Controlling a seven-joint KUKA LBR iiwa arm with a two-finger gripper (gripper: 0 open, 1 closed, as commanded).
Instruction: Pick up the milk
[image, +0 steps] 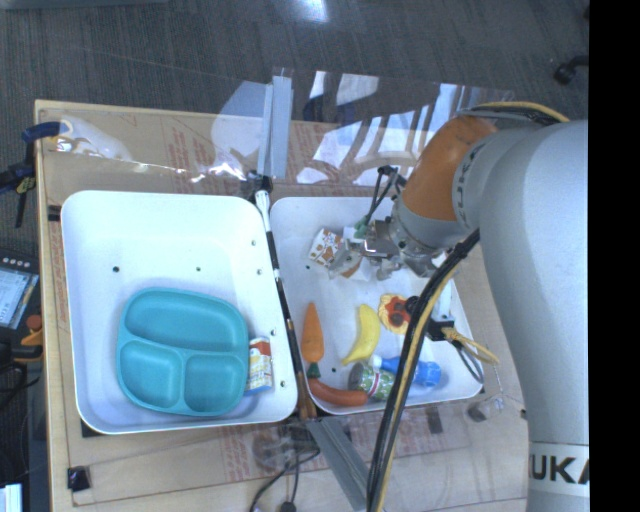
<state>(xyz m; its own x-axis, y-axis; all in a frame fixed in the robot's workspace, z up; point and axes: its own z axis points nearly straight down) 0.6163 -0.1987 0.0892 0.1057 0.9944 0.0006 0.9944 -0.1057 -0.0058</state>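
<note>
**White carton not yet lifted, grasp unconfirmed**

White plastic forms the left bin (90, 230), which holds a teal divided plate (180, 350) with a small red-and-white labelled can (260, 365) against the plate's right edge. Neither of them bears on the task.

In the right bin (300, 225), the small printed carton (325, 246) near the far left corner is most likely the milk. It lies on the bin floor, tilted, well apart from the food along the near side. That group is a carrot (312, 333), a sausage (337, 394), a banana (363, 333), a green can (372, 380) and a blue bottle (422, 375).

The jaws hang just right of the carton, low over the bin floor, below the orange-banded wrist (440, 185). From this slant their opening cannot be told, since dark hardware and cables blur together there. Nor can the carton be seen between them, though it sits beside them and is perhaps touching.

By my reading, the approach is done: the arm (530, 260) is in the correct bin, at the correct object. The grasp is unproven and the lift has not begun. What remains is a firm close on the carton and raising it clear of the bin.
</note>
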